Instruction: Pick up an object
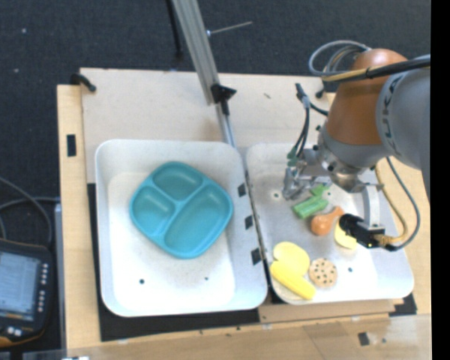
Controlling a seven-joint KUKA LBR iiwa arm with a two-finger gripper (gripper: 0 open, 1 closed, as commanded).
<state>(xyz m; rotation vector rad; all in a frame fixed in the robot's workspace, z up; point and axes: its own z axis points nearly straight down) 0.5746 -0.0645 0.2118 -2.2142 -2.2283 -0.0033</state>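
The arm reaches in low over the right-hand bin point(386, 272), its jaws point(294, 184) hanging close above the bin floor near the inner wall; the metal fingers blur into the white behind them, so I cannot tell whether they are spread or pressed together, and nothing shows between them. Just beside the jaws, on the side toward the arm, lies a small green piece point(310, 205), close enough that it may be touching a fingertip, though I can't be sure. A little beyond it rests an orange pear-shaped toy point(324, 221), and next to that a yellow lump point(345, 238) partly tucked under a black fitting on the arm. Further from the jaws, toward the near edge of the bin, sit a yellow banana-like shape point(289, 268) and a round spotted cookie point(323, 273). Away on the far side of the jaws, in the other bin point(112, 276), a teal divided plate point(181, 208) lies flat. As I read it, the pick is not yet done: every object sits on its bin floor, with closing and lifting left, and the green piece looks the likeliest target.
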